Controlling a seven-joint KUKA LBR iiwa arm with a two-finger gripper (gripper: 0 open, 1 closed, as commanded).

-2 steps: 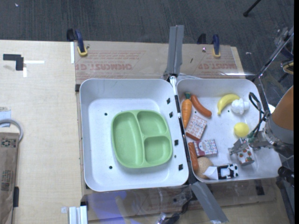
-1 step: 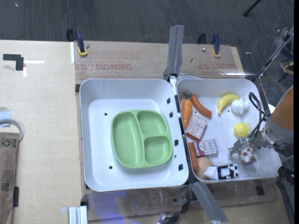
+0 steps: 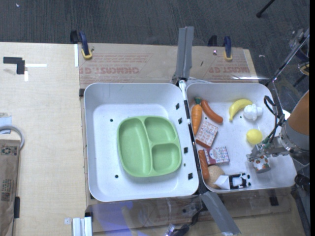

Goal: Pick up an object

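Left bin point(image 3: 93, 132) holds a green divided plate point(image 3: 149, 145). Right bin point(image 3: 275, 181) has carrot point(image 3: 196, 118), sausage point(image 3: 211, 111), banana point(image 3: 239, 107), lemon point(image 3: 254, 136) and small boxes. Gripper point(image 3: 260, 160) is low at the right bin's right side, touching a small object point(image 3: 262, 165); grip state unclear, cannot tell.

Glossy green plastic tray point(image 3: 148, 145); smooth white bins point(image 3: 98, 181); matt wood bench point(image 3: 39, 102).

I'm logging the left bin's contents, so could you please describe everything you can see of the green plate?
The green plate is a pale green divided tray, apparently smooth plastic, with rounded corners and a raised rim. Ridges split it into three compartments: one long section along its left side and two smaller ones on the right. It lies flat, right side up, slightly rotated, near the middle of the left white bin, touching only the bin's floor.
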